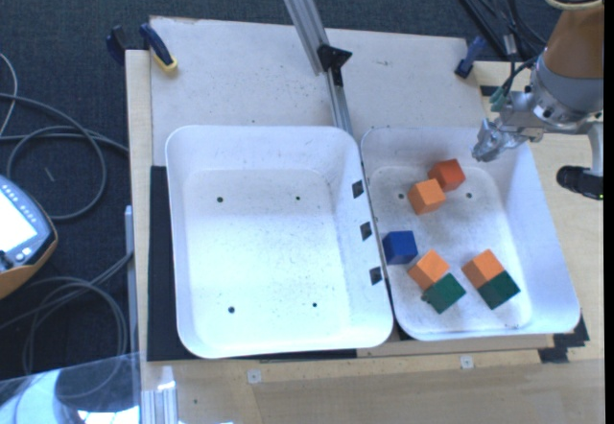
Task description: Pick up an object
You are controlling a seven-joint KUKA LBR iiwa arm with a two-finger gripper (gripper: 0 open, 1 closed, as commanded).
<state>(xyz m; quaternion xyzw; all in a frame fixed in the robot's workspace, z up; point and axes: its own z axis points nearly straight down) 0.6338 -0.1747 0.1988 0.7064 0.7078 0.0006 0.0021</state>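
Blocks all sat in right bin (537,221): two orange blocks touching near its middle, upper one (447,173) darker, lower one (427,195) lighter. Blue block (400,246) by bin's left wall. Toward front, orange block (430,268) touching green block (444,294), and beside that pair another orange block (484,268) w/ green block (499,291). Gripper (487,146) hung over bin's back right area, above and apart from the blocks, nothing between fingers; open or closed, can't tell. Left bin (192,221) sat alongside.

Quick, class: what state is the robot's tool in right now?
Tool: above the right bin's far corner, apart from the blocks; open or closed cannot be told.
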